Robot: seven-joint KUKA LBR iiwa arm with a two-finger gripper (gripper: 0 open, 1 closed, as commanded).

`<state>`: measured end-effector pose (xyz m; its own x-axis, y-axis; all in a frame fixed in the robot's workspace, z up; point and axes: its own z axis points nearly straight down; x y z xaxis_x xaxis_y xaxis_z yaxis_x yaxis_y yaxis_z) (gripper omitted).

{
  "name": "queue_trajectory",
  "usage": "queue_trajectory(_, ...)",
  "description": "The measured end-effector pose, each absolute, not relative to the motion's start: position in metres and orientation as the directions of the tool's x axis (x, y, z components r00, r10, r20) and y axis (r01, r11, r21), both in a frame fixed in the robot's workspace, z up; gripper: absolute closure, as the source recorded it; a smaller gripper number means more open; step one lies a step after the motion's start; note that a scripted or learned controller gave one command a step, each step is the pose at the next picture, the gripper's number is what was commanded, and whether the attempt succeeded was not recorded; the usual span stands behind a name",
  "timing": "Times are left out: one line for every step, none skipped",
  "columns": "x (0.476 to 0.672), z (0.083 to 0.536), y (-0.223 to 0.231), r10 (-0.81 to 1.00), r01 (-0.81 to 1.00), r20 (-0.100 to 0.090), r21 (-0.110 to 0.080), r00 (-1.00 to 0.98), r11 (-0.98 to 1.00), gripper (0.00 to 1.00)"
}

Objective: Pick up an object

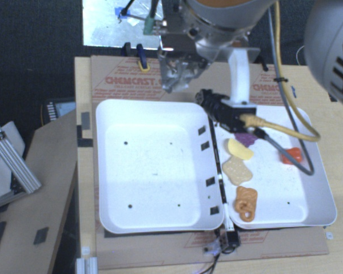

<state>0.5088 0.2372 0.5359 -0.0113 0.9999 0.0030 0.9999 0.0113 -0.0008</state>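
Small objects, a yellow piece (240,149), a beige waffle (238,170) and an orange pretzel (246,202), lay in the right bin (314,201) near its left wall. The end effector (180,76) hung beyond the bins, carrying nothing; its opening I couldn't tell. It would best descend squarely over one separated piece.

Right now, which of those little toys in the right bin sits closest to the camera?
The orange pretzel-shaped piece, lowest in the right bin. The pale waffle-like piece, yellow piece, purple piece and red piece lie farther back.
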Motion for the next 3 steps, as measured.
queue_trajectory(0.513, 0.547, 0.235, 1.000, 1.000, 0.003, 0.003, -0.008, 0.007, 1.00)
queue_trajectory(0.513, 0.558, 0.235, 1.000, 1.000, 0.005, 0.004, -0.012, 0.012, 1.00)
queue_trajectory(0.513, 0.569, 0.236, 1.000, 1.000, 0.006, 0.006, -0.016, 0.016, 1.00)
